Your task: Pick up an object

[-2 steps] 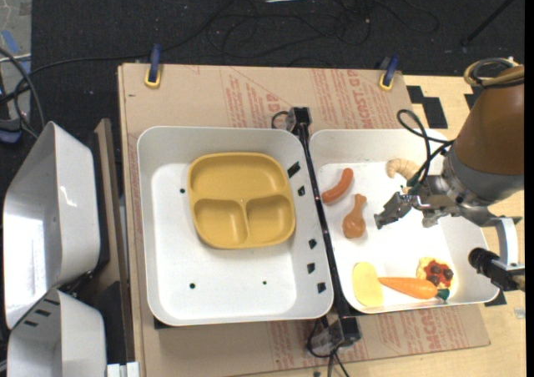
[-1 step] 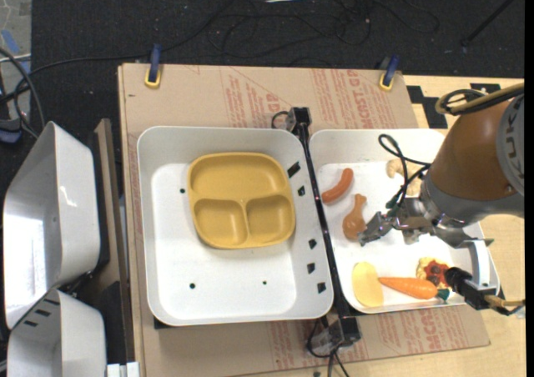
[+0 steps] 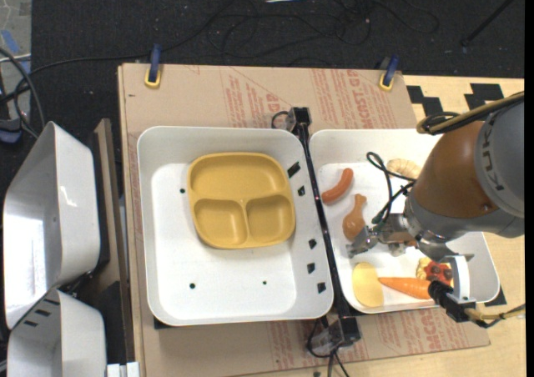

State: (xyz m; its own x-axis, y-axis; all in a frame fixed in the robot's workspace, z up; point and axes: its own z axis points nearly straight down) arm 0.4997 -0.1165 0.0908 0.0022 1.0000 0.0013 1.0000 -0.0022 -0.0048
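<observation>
The right bin (image 3: 334,143) holds several toy foods. A reddish sausage (image 3: 337,186) lies near its left wall, with a brown chicken drumstick (image 3: 355,215) just below it. Along the front edge lie a pale yellow round piece (image 3: 367,284) and an orange carrot (image 3: 406,286). A beige item (image 3: 403,168) peeks out at the back behind the arm. A small red-orange piece (image 3: 429,268) shows under the wrist. My gripper (image 3: 365,243) hangs low over the bin, just below the drumstick's lower end and above the yellow piece. The arm hides the bin's right half.
The left bin (image 3: 158,200) carries a yellow divided plate (image 3: 242,199). A black divider with cables (image 3: 310,192) runs between the bins. Grey containers (image 3: 46,217) stand off the bench at the left. Two clamps (image 3: 153,77) hold the board's far edge.
</observation>
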